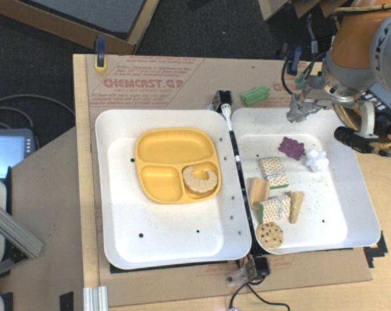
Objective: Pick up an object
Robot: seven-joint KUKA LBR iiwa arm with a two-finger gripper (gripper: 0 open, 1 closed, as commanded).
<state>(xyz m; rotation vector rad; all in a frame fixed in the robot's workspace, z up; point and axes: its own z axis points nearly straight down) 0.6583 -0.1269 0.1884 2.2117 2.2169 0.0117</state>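
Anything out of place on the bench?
Yes: a green piece lies on the cardboard beyond the right bin, outside both bins. The other items sit inside.

Gripper (301, 111) low, arm (364, 37) bent downward

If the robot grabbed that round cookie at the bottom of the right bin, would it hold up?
The cookie looks flat and thin, lying low against the right bin floor, so probably hard to get under. It seems light, and may be brittle if real. Pushed, it would likely slide, not roll.
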